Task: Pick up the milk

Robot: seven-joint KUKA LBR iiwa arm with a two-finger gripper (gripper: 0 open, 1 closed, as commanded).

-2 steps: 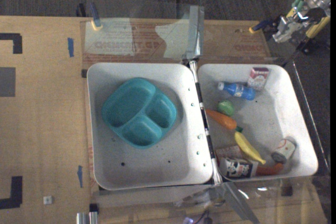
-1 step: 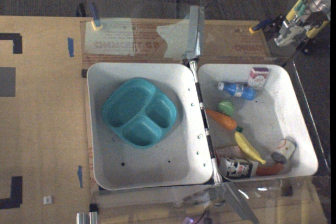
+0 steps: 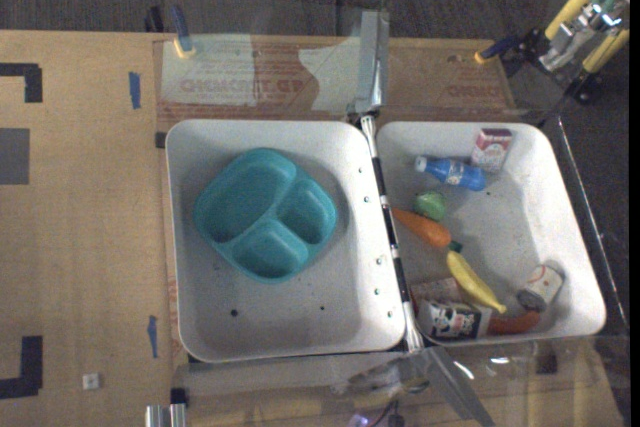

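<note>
Two cartons lie in the right bin (image 3: 575,225), and I cannot tell for certain which is the milk. A small white carton with a red label (image 3: 492,149) stands upright at the bin's back wall. A carton with a black-and-white print (image 3: 453,319) lies on its side in the front left corner.
The right bin also holds a blue bottle (image 3: 450,173), a green item (image 3: 431,205), a carrot (image 3: 422,228), a banana (image 3: 473,281), a can (image 3: 540,286) and a red item (image 3: 512,322). A teal divided plate (image 3: 266,213) sits in the left bin (image 3: 200,315). Yellow-and-grey hardware (image 3: 585,10) stands beyond the back right corner.
</note>
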